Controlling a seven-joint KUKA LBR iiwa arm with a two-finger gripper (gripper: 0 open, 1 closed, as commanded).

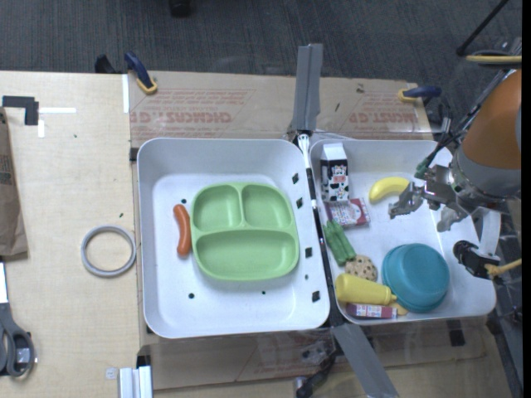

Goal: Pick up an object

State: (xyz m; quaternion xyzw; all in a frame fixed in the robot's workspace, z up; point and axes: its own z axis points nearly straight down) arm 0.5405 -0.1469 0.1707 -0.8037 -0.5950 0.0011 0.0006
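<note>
Two white bins sit side by side on the table. Over the right bin hangs the pincer — open, gripping nothing — just beside the banana (blue bowl nearby). A curved, smooth banana could slip out.

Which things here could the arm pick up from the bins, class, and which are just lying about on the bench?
Could be picked:
banana
milk carton
blue bowl
cookie
yellow bottle
hot dog
green divided plate

Lying about:
tape ring
blue clamp
scissors
</note>
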